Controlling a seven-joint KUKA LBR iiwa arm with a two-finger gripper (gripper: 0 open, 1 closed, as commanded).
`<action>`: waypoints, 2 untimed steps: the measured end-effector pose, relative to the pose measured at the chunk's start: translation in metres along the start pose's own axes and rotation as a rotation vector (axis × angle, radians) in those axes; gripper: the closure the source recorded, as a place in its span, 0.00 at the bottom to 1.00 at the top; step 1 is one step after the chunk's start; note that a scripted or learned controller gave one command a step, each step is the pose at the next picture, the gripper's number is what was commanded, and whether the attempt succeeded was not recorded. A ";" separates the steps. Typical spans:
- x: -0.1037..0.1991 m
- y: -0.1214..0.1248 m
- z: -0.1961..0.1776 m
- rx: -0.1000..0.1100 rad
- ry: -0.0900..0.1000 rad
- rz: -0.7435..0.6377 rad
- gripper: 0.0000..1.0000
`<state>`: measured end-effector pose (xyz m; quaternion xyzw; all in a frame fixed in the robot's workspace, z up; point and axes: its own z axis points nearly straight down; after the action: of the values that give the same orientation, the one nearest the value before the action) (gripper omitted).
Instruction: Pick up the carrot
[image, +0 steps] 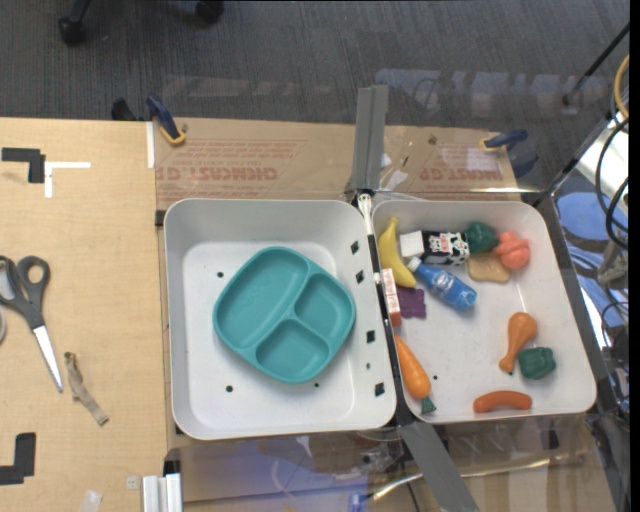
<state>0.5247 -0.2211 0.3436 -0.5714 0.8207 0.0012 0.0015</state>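
- Camera view: nothing of the task is done yet. The carrot (411, 368) lies untouched in the right bin (570, 300), so the approach, grasp and lift are all left.
- It rests along the bin's wall farthest from the side I reach in from, green tip toward the front corner. The drumstick (516, 338) and sausage (503, 402) lie between it and my side.
- My arm's pose I cannot tell, nor whether my tool is apart or together.

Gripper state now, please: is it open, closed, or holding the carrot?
Gripper: cannot be told. The carrot lies in the right bin, against its left wall, with nothing gripping it.
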 end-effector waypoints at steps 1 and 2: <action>0.016 0.043 0.089 -0.002 0.001 -0.291 1.00; 0.002 0.006 0.006 0.001 -0.001 -0.535 1.00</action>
<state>0.5189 -0.2210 0.3375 -0.7679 0.6406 0.0006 0.0025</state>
